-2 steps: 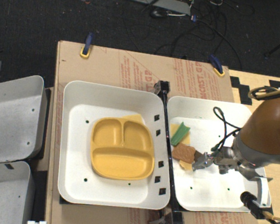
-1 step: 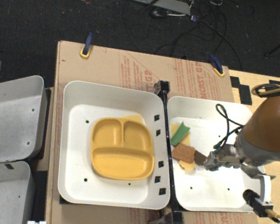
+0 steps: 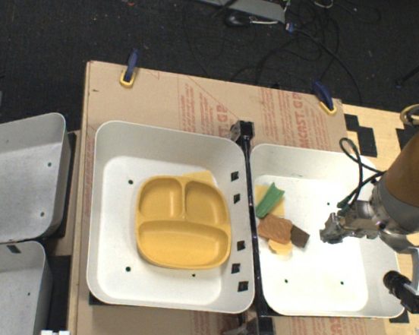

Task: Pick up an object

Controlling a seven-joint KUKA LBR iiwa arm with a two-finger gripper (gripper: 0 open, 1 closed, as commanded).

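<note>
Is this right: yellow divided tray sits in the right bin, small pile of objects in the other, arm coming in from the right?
Not quite. The camera view shows the yellow divided tray in the left bin, not the right. The small pile of objects lies in the right bin, and the arm does come in from the right, with the gripper beside that pile.

The yellow tray (image 3: 184, 223) fills most of the left bin (image 3: 104, 210). In the right bin (image 3: 346, 296), a small heap of pieces (image 3: 277, 222) crowds the left wall; the near-right floor lies open.
</note>
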